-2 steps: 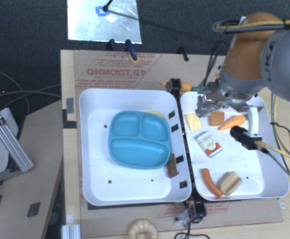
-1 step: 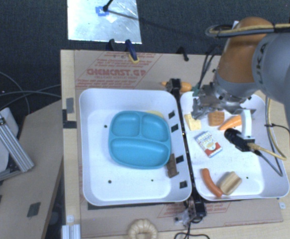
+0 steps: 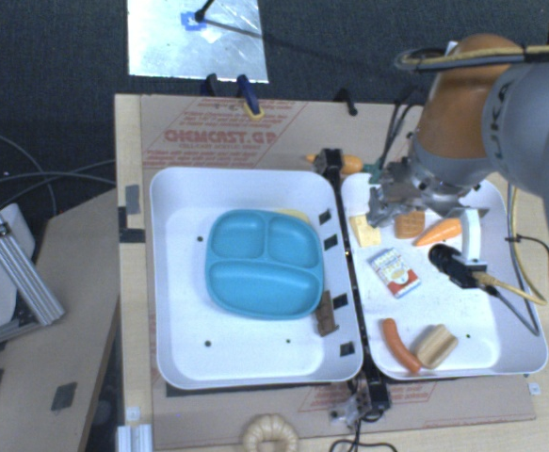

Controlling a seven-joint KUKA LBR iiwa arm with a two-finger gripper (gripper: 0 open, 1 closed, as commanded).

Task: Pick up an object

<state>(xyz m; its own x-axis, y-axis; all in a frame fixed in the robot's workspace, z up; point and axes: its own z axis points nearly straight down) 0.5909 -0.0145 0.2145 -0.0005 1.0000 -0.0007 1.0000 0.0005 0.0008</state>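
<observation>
gripper (image 3: 384, 205) hangs low over the right bin (image 3: 500, 342), just above a yellow cheese slice (image 3: 363, 231); finger state cannot be told. sausage (image 3: 399, 345) lies toward the bin's near edge.

Even, fairly bright overhead light falls on the white bins (image 3: 255, 365), with soft shadows. The foil sheet (image 3: 197, 24) glares; focus is slightly soft.

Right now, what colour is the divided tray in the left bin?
Light blue. The divided tray shows clearly in the camera view, lying in the white left bin.
</observation>
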